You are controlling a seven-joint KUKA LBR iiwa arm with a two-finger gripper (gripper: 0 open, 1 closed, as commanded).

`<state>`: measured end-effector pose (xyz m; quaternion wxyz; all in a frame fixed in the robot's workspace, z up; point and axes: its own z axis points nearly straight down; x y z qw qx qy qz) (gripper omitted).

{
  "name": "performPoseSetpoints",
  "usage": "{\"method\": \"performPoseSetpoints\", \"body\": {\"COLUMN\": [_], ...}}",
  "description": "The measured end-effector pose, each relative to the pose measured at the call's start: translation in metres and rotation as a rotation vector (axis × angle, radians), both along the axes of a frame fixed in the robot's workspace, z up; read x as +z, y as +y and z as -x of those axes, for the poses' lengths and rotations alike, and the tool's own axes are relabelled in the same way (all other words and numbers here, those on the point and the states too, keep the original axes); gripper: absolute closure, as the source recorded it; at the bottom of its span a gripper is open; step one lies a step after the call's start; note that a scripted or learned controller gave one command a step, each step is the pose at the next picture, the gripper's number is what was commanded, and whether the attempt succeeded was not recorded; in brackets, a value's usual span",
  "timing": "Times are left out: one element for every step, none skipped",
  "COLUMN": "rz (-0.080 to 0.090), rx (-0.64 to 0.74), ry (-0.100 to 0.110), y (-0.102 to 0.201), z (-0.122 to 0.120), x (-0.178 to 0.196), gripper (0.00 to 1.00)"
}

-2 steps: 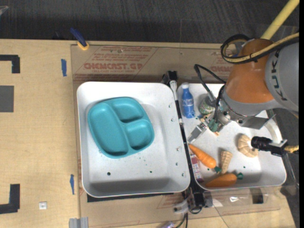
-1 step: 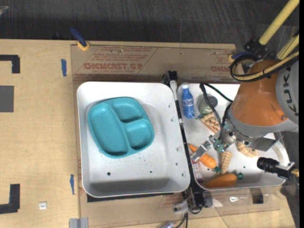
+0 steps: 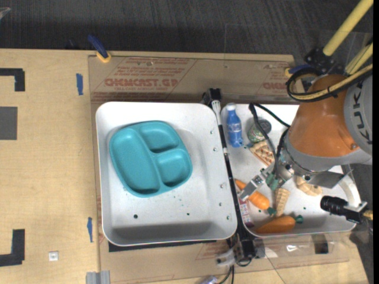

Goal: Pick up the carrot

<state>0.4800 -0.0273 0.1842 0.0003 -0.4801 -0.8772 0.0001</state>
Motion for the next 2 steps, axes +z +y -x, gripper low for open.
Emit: {"method": "performPoseSetpoints", "body": {"rz": [0.0, 0.0], "rx": [0.0, 0.0], "ry": [0.0, 0.0], "y": [0.0, 0.0], "z": [0.0, 0.0], "x": [0.0, 0.0], "gripper": [0.0, 0.0]}}
